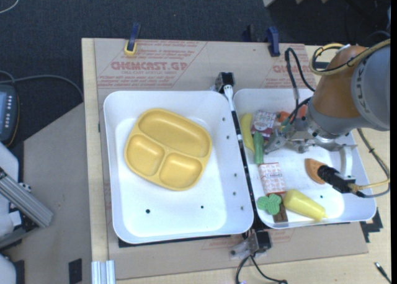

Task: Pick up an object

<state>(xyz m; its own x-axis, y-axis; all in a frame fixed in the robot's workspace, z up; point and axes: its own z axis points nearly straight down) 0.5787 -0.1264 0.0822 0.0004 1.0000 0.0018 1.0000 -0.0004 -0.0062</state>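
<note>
My gripper (286, 139) hangs low over the upper middle of the right bin (356, 214), below the orange wrist band. Just left of it lie a red and white packet (265, 120), a green marker (257, 150) and a yellow banana-shaped piece (247, 129). An orange-brown piece (314, 169) sits below the gripper to the right. Along the front of this bin are a red printed packet (272, 178), a green leafy piece (269, 203) on a brown bar (281, 216), and a yellow lemon-like piece (304, 205).
The left bin (124, 208) holds a yellow divided plate (167, 148) in its upper middle. A black clamp (224, 80) sits at the top of the rim between the bins. Cables run along the bench's right side.
</note>
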